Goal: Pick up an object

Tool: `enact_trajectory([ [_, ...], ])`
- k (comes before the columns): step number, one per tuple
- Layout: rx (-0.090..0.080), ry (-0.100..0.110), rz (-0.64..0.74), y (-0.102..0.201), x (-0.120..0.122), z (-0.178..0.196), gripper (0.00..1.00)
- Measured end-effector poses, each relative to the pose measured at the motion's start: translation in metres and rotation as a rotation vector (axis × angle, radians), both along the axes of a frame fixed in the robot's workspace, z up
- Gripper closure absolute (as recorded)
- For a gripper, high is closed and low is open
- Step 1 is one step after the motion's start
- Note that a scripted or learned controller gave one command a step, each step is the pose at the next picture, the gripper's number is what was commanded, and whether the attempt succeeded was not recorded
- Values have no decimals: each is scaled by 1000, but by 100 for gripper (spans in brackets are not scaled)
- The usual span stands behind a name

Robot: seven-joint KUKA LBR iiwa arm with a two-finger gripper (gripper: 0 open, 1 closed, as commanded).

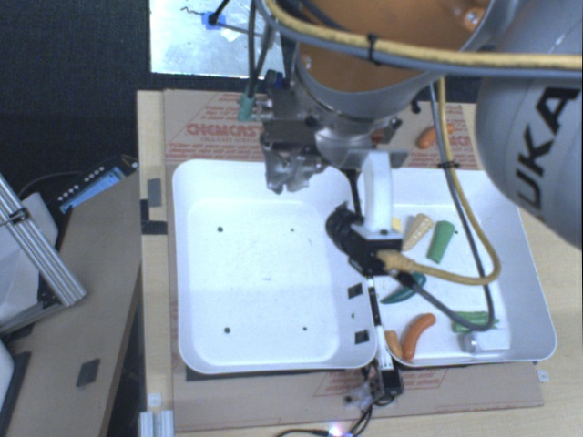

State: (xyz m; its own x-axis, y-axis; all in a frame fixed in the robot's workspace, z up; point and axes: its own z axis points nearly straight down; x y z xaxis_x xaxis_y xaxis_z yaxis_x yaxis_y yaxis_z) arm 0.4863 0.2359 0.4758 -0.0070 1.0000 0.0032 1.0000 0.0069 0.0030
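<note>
My gripper hangs over the far edge of the left bin, and I cannot tell its state; a corn cob lies in the right bin.

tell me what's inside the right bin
In the right bin: a corn cob, green pepper, orange sausage and another green piece. The arm covers its far side.
</note>
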Motion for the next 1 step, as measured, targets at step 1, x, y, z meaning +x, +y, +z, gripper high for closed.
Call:
enact_trajectory([
  [1,-3,-1,-8,-3,66,10,100],
])
